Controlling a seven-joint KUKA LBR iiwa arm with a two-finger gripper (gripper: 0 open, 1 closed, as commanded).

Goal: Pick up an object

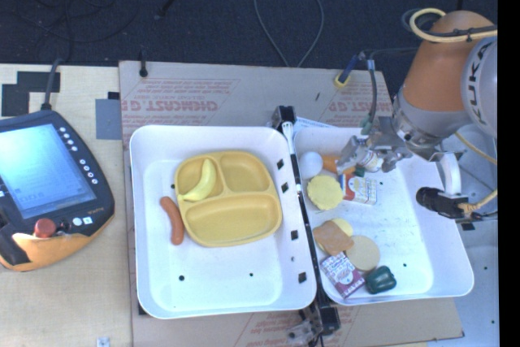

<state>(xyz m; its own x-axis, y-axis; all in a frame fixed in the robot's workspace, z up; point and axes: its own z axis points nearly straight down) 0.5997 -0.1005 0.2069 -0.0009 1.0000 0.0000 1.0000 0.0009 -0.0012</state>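
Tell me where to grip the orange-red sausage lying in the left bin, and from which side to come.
Grip the orange-red sausage at its middle, coming straight down from above with the fingers across its narrow width. It lies flat and slightly curved on the white left bin floor. The yellow divided plate sits close on one long side, so that finger probably has little room; the other side is open floor.

right bin (443, 276): food crowds left half | right half open | left bin (211, 288): front open

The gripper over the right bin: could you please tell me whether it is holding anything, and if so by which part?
It cannot be told. The gripper hangs over the right bin, close above the small carton and the yellow round piece, but the view shows no thing clearly between its tips.
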